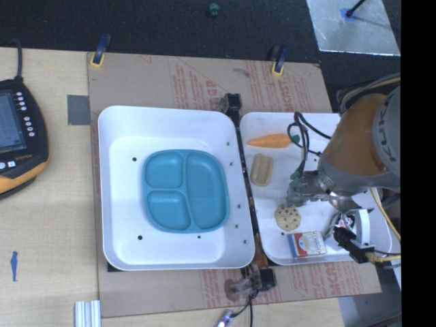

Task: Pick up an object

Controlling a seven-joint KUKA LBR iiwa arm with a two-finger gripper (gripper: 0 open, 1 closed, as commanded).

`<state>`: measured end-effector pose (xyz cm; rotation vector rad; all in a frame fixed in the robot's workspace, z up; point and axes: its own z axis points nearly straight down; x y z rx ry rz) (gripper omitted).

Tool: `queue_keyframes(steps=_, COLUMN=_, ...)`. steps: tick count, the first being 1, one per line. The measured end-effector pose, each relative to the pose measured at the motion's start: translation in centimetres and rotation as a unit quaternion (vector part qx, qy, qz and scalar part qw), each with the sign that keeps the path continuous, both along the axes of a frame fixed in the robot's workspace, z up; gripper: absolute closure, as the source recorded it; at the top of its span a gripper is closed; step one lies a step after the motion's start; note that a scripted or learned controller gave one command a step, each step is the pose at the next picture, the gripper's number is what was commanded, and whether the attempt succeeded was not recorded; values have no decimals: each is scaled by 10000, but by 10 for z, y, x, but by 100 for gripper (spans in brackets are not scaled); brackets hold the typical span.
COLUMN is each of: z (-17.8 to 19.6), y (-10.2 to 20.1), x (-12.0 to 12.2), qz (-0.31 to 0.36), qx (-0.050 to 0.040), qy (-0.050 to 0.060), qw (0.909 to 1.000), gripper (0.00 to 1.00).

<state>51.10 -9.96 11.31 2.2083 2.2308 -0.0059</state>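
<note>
Seen from above at a slant: a pale wooden desk (pixel 48 251) carrying a brown cardboard sheet (pixel 204 80), held by two blue-and-yellow clamps (pixel 100 50) at its far edge. On the sheet, two shallow white bins side by side. In the left bin (pixel 116 182), a light blue divided plate (pixel 185 189) with three compartments, lying flat near the middle. In the right bin (pixel 272 251), an orange carrot (pixel 269 141) near the far wall, a tan bread-like piece (pixel 261 169) just below it, a round cookie (pixel 287 216) with dark chips nearer the middle, and a small printed carton (pixel 308 243) against the near wall. Reaching in from the right, the grey arm (pixel 361 145) with its orange band, low over the right bin. Pincer (pixel 298 191) hanging just above and right of the cookie, near it but apart from the carrot and bread; open or closed, cannot tell. At the desk's left edge, a black-and-orange teach pendant (pixel 17 142).
</note>
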Motion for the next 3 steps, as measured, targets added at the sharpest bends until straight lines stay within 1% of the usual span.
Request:
queue_keyframes(steps=1, z=0, y=0, x=0, qz=5, qx=-3, qy=0, qw=10000, gripper=0)
queue_keyframes(steps=2, z=10, y=-1, x=0, qz=6, qx=-13, qy=-6, qw=10000, gripper=100)
queue_keyframes(steps=3, z=10, y=-1, x=0, qz=13, qx=-17, qy=-4, qw=10000, gripper=0)
